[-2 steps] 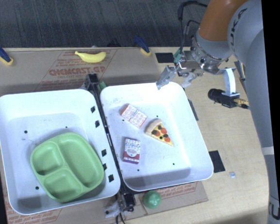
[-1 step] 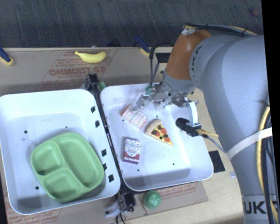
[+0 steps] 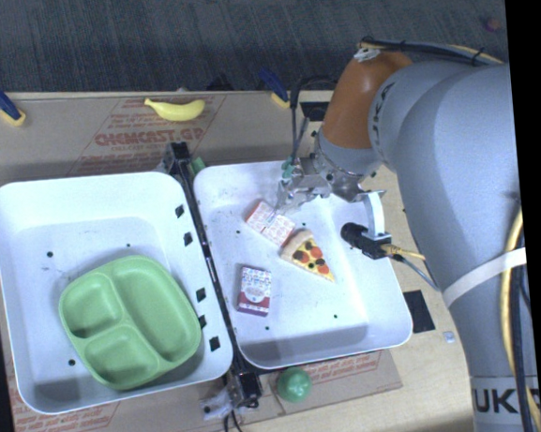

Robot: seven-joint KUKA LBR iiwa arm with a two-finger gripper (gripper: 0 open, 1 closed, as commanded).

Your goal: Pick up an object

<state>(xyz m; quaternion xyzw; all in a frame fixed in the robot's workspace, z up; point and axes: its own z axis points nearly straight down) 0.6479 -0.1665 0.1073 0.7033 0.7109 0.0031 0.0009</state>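
Grey arm from the right, gripper point(image 3: 293, 182) low, pointing down-left.

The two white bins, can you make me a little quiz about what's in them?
1. True or false: the green divided plastic plate lies in the left white bin.
2. Which lies nearest the gripper? A) pink-and-white small packet B) toy pizza slice C) red-and-white small card box
3. Fill in: the yellow toy banana lies on the ____.

Key: 1 true; 2 A; 3 cardboard.
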